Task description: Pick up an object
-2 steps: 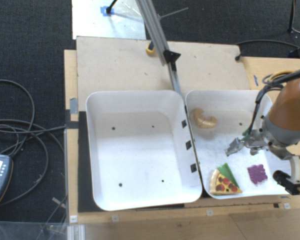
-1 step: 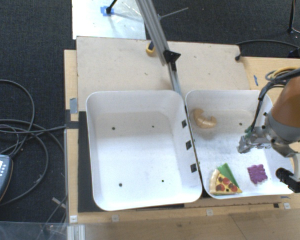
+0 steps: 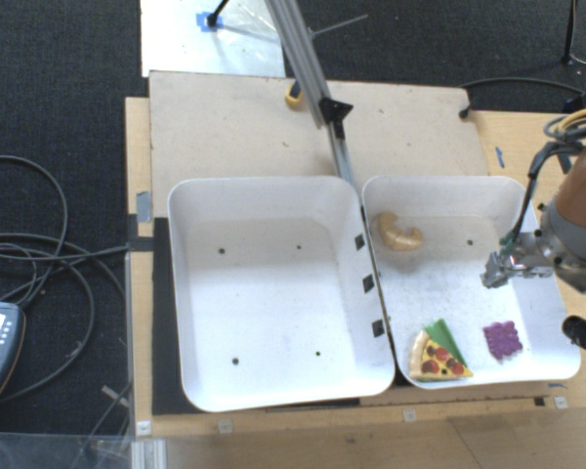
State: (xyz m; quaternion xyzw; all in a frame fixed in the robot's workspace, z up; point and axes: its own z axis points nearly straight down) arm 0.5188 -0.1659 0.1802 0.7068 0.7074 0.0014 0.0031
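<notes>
- The arm (image 3: 578, 213) reaches in from the right edge, grey with an orange band above the wrist.
- The gripper (image 3: 498, 272) points down and leftward, hanging low.

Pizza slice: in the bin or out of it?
In. The pizza slice lies flat on the floor of the right bin, near its front left corner, beside the purple grapes.

Dark carpet (image 3: 59, 66) is surrounding the wooden desk (image 3: 400, 125), black cables (image 3: 39, 252) are trailing across it at left, and a pale sheet (image 3: 190, 37) is lying beyond the desk.
</notes>
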